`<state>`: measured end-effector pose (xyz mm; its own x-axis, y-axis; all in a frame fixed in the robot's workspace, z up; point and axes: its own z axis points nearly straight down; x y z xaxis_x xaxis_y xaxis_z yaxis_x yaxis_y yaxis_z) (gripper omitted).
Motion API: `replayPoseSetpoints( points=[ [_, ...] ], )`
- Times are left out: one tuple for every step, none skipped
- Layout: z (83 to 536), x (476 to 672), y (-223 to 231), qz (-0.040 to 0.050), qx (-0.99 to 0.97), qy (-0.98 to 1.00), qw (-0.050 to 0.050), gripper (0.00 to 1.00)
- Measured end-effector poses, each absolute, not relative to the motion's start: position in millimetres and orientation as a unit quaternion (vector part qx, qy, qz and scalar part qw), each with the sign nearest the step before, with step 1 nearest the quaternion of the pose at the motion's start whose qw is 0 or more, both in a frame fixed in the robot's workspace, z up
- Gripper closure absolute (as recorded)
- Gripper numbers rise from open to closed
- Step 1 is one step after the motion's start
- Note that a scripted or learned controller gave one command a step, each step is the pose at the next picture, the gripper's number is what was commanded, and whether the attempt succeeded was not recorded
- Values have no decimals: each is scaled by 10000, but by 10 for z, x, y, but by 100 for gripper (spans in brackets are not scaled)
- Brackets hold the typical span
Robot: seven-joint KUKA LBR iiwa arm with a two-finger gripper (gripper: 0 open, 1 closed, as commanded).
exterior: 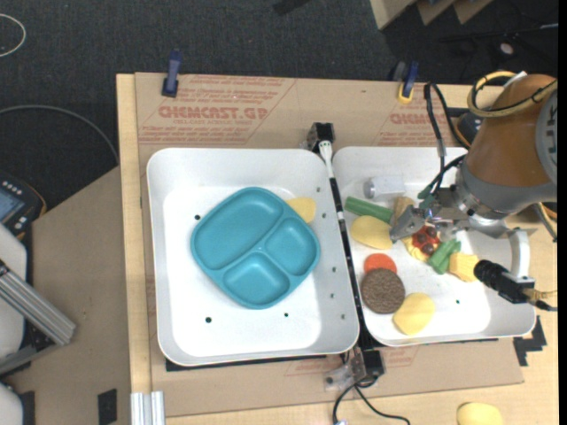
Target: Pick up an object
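Gripper (415, 226) low in right bin (496, 321) among toy food, fingers' state unclear. Brown cookie (383, 290) nearby. Blue plate (255, 246) in left bin (168, 237).

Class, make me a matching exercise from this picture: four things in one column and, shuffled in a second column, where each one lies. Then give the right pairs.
Things
1. blue three-compartment plastic plate
2. round dark brown cookie-like disc
3. long green vegetable-shaped toy
4. blue clamp

Places
A. right bin, near its front edge
B. far edge of the brown board, left side
C. middle of the left bin
D. right bin, towards its back, beside the divider

Pairs: 1-C, 2-A, 3-D, 4-B
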<state>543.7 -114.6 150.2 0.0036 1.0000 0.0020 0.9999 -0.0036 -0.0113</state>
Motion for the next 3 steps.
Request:
replayPoseSetpoints(
  points=[
    [1561, 5663, -1434, -2, -7077, -7065, -20, 0],
    [1701, 5084, -1769, 6, -7089, -7054, 18, 0],
    [1818, 6117, -2161, -15, -7062, -7080, -50, 0]
  ],
)
